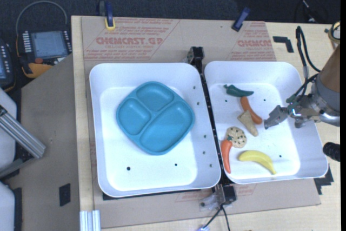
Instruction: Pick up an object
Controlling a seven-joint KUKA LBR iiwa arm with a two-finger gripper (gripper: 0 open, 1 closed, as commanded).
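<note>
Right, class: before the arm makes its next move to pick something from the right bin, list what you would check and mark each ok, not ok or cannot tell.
1. End effector is over the right bin, near the food items: ok.
2. A target sits close by, the tan wedge piece just left of it: ok.
3. Target stands apart from neighbours: not ok, the orange carrot looks to touch it.
4. End effector holds nothing yet: cannot tell.
5. Banana lies apart with room around it: ok.
6. Blue plate rests in the left bin, away from the arm: ok.
</note>
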